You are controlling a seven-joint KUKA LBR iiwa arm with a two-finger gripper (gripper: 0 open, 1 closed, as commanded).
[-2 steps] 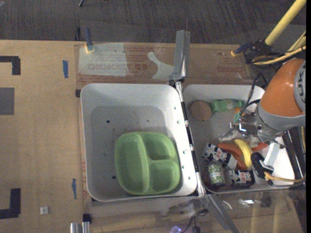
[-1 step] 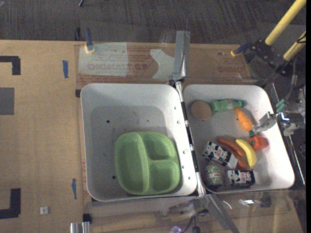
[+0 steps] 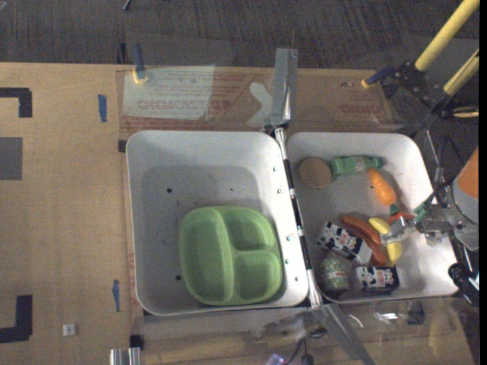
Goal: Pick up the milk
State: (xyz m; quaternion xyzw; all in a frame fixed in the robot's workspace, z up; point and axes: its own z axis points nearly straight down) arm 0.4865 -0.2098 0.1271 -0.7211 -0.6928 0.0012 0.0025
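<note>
Two small black-and-white cartons lie in the right bin [image 3: 426, 166]. One milk carton [image 3: 340, 239] rests tilted near the bin's left wall, and the other carton [image 3: 378, 278] lies at the front edge. My gripper [image 3: 401, 229] reaches in from the right and hovers low over a yellow banana [image 3: 383, 228] and a red-brown sausage [image 3: 361, 230]. It stands right of the first carton and above the second. No carton sits between its tips.
A carrot [image 3: 383, 187], a green bottle [image 3: 354, 163], a brown round piece [image 3: 314, 173] and a green mottled ball [image 3: 332, 272] crowd the right bin. A green divided plate [image 3: 228, 255] lies in the left bin [image 3: 152, 173].
</note>
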